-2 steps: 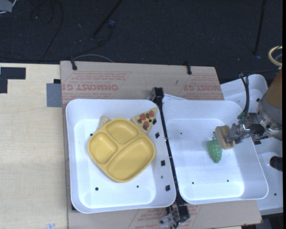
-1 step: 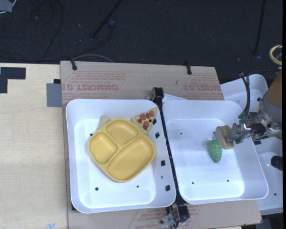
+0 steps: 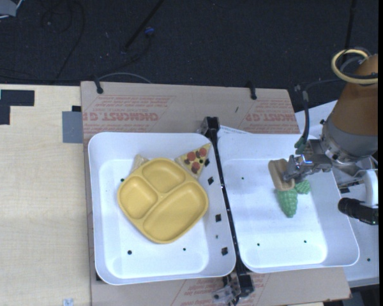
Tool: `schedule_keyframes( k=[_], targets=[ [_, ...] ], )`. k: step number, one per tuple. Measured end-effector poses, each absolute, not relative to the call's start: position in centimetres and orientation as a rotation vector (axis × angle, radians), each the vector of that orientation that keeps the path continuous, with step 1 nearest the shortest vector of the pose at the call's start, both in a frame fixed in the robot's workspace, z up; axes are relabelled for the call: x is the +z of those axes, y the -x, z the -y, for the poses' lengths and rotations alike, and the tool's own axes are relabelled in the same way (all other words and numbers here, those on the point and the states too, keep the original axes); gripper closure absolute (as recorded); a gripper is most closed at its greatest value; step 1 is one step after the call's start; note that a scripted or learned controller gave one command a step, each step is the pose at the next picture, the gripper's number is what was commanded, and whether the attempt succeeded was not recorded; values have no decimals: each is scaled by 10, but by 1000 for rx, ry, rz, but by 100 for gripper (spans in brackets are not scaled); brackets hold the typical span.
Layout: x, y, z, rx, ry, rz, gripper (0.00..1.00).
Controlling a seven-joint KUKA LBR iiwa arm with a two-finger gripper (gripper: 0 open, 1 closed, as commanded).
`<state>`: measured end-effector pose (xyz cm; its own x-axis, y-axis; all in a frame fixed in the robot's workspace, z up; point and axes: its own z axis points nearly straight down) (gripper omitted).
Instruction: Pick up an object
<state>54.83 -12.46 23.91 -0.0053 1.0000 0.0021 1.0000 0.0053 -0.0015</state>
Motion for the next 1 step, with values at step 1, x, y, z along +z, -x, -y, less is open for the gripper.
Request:
schedule_keyframes(
  k=[1],
  targets=[
    [236, -571, 75, 0, 2214, 2225, 100]
  ],
)
